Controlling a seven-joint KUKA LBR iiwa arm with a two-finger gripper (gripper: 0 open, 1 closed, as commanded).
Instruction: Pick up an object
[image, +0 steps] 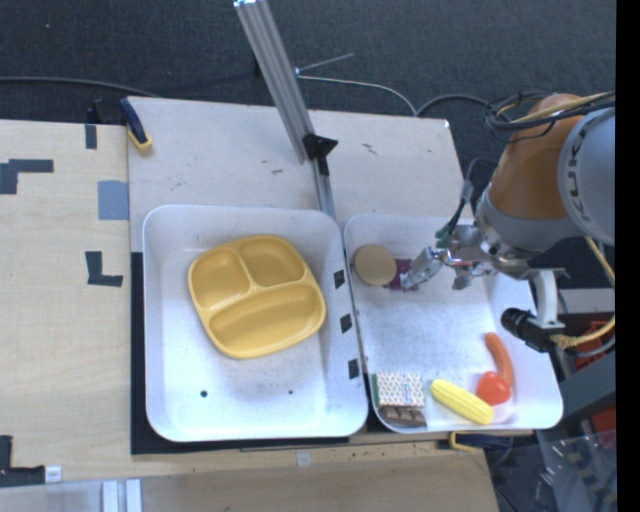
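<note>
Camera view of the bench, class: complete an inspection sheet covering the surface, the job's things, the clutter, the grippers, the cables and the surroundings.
Surface: two shallow white bins, left bin and right bin, side by side on a pale bench.
Job's things: in the right bin, a round tan object at the far end with a small purple item beside it; checkered packet, corn cob, carrot and red piece at the near end.
Clutter: yellow divided plate in the left bin.
Grippers: end effector low by the purple item; grip unclear.
Cables: black cables on the dark floor behind.
Surroundings: slanted metal pole; wooden board with tape marks.
</note>
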